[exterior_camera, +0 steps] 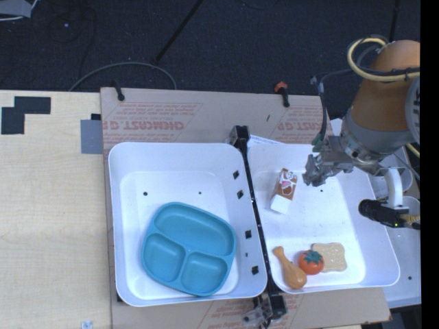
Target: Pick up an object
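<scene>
Whether the fingers of the gripper (317,175) are open or closed, I cannot tell. It hangs above the right bin (384,266), toward its far edge. The small carton (284,190) just left looks nearest: come down centred over it.

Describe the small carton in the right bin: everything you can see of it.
The small carton is a box-shaped toy or package, seemingly cardboard or plastic, brown and red with a printed label on its upper part and a white lower end. It lies tilted on the right bin floor, in its upper left area near the divider between the bins. It sits alone; the gripper is to its right, apart from it. The label is too small to read.
</scene>
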Motion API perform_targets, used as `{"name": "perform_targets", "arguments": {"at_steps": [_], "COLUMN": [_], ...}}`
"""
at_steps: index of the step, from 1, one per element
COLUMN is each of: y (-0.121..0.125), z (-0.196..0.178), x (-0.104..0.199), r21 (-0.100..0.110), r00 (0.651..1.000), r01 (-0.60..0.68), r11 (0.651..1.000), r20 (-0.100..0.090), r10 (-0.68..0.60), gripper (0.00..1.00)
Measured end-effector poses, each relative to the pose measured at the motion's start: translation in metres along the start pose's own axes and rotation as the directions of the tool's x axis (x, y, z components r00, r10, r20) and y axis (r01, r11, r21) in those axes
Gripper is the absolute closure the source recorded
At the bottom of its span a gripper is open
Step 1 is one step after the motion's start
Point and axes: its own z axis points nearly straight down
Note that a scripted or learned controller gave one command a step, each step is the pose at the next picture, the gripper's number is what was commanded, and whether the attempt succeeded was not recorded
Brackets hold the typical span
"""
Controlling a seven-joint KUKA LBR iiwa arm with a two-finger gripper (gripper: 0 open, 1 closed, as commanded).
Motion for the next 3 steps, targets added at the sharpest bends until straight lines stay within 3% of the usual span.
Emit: {"name": "perform_targets", "arguments": {"at_steps": [3], "y": [0.029], "z": [0.01], "x": [0.153], "r21": [-0.002], "r00": [1.0], "r01": [0.0], "r11": [1.0], "r20": [0.003], "r10": [0.0], "gripper": [1.0]}}
